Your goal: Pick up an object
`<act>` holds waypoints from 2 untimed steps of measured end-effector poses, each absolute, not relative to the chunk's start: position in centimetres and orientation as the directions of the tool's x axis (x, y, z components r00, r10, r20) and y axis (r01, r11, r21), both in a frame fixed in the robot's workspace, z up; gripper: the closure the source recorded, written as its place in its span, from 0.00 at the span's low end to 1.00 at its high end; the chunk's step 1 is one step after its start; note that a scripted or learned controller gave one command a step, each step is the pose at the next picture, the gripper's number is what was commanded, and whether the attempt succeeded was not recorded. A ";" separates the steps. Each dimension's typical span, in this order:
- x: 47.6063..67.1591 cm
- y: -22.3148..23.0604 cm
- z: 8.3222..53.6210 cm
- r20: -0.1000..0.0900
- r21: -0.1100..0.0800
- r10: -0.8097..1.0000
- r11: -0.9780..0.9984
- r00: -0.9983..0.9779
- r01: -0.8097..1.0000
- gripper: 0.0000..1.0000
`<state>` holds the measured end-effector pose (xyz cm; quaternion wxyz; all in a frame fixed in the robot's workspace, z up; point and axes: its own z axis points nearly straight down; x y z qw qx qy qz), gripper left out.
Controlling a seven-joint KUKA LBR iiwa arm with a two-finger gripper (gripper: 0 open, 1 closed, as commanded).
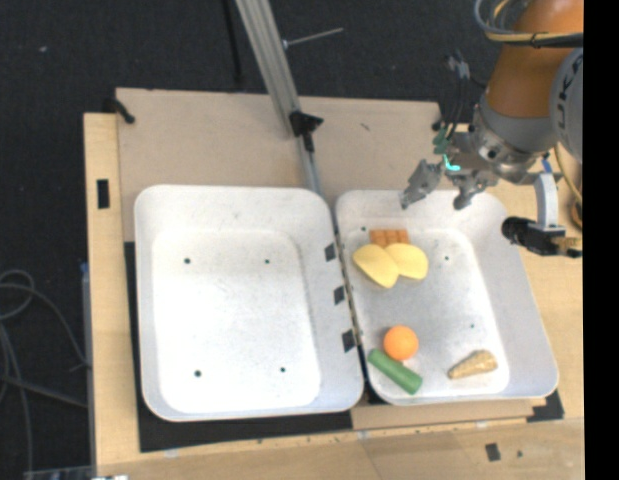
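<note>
Broadly, lying across the dark floor: a tan wooden bench, bearing two shallow white bins side by side. Sitting on the left, the left bin, showing bare white floor with a few small dark dots. Touching it along a shared edge, the right bin, carrying all the loose items. Reaching in from the right, the grey arm with its orange band, hanging over the far corner of the right bin. Slanting down from the top toward the seam between the bins, a metal rail. Hovering above the far rim of the right bin, the gripper, fingers spread apart, gripping nothing. Resting near the middle of the right bin, two yellow pieces overlapping, touching a small orange block just behind them. Lying at the near edge, a green cylinder, touching an orange ball. Sitting apart toward the near right corner, a tan wedge.
</note>
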<state>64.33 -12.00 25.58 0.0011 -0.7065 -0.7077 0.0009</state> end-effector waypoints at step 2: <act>65.1 -11.5 20.8 -0.001 -0.003 1.000 0.004 -0.004 1.000 0.00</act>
